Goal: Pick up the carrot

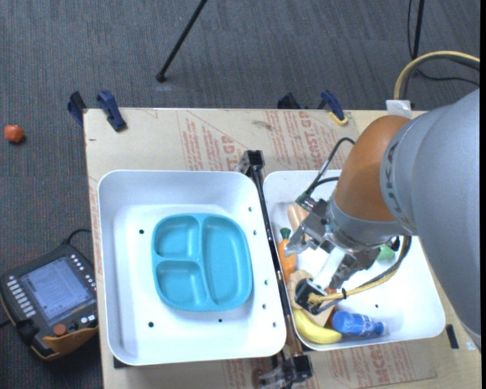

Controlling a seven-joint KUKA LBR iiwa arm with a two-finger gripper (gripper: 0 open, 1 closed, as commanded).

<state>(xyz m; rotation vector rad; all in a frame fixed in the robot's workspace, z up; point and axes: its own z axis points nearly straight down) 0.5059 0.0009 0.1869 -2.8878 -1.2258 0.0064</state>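
Pincer (304, 248) beside carrot (286, 261), slim, orange

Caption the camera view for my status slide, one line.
KUKA arm over the right bin, where a carrot, banana and blue bottle lie; blue divided plate in the left bin.

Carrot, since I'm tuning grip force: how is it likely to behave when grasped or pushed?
The carrot looks smooth and solid, like a plastic toy, so it is probably stiff, light and somewhat slippery. Its rounded form would likely roll if nudged. It lies close to the right bin's left wall, which may stop a roll but crowd a grasp.
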